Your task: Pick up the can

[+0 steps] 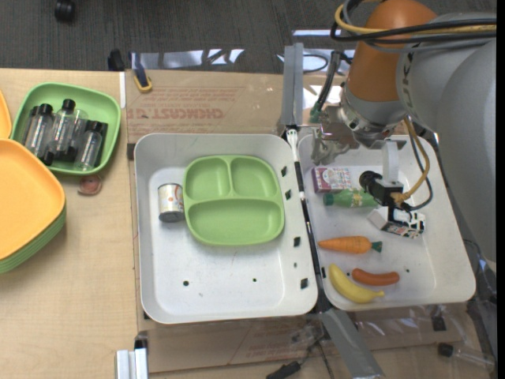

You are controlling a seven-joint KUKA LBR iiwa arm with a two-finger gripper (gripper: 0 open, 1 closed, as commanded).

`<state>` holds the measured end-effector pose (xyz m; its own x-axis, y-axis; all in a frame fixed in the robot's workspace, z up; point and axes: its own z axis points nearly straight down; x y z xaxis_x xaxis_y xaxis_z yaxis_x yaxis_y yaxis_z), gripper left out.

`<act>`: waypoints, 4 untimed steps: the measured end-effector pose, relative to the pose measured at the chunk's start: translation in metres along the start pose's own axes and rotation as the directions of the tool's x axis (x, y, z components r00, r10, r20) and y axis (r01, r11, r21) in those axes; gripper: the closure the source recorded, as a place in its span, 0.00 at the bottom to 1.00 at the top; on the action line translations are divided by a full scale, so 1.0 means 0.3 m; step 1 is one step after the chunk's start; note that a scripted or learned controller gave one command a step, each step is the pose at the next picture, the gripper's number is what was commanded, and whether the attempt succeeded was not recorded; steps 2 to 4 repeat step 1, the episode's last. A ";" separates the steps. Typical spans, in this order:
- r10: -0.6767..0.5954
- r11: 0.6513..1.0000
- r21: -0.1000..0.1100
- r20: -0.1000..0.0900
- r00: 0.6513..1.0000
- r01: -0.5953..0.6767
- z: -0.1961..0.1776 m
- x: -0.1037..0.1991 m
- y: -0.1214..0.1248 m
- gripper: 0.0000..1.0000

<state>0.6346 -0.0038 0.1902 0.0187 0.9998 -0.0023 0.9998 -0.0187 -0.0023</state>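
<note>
The can (170,202) is small and silvery with a light label. It lies on its side in the left bin (229,290), against the left edge of a green divided plate (234,199). My gripper (330,145) hangs over the far left part of the right bin (442,279), just above a purple carton (331,179). It is well to the right of the can, with the plate and the bins' shared wall between them. Nothing shows in its grasp.
The right bin also holds a green bottle (353,200), a carrot (347,245), a banana (353,286), a red sausage (375,276) and a small black-and-white item (405,223). Left of the bins sit a green tray of vials (65,129) and stacked orange plates (25,204).
</note>
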 end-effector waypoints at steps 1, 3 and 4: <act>0.038 0.999 0.002 -0.001 0.999 -0.038 -0.115 -0.031 -0.249 1.00; 0.038 0.999 0.002 -0.001 0.999 -0.038 -0.115 -0.031 -0.249 1.00; 0.038 0.999 0.002 -0.001 0.999 -0.038 -0.115 -0.031 -0.249 1.00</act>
